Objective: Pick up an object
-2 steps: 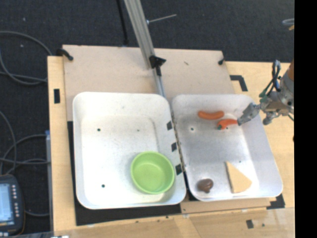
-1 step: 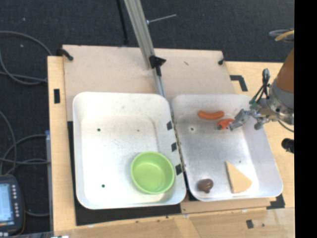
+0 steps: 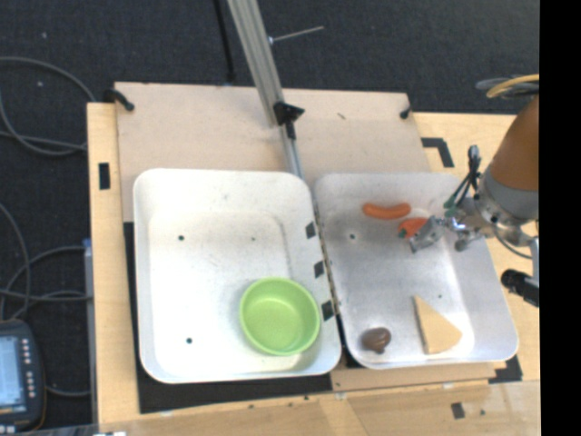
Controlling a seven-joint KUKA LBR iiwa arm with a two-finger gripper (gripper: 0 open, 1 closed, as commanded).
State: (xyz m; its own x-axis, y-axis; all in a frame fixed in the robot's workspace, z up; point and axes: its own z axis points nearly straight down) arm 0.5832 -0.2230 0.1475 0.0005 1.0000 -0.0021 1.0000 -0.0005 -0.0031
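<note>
My gripper (image 3: 425, 235) hangs low over the upper right part of the right bin (image 3: 472, 284), reaching in from the right. A small red-orange piece (image 3: 413, 226) lies right at its tip, touching or nearly touching it. Just up and left of that lies an orange sausage (image 3: 386, 211). Near the bin's front edge sit a tan wedge (image 3: 437, 326) and a small brown ball (image 3: 377, 339), both well clear of the gripper.
A green bowl (image 3: 280, 314) stands in the front right corner of the left bin (image 3: 182, 243). A slanted metal post (image 3: 263, 53) rises behind the bins. Cables lie on the dark floor at the left.
</note>
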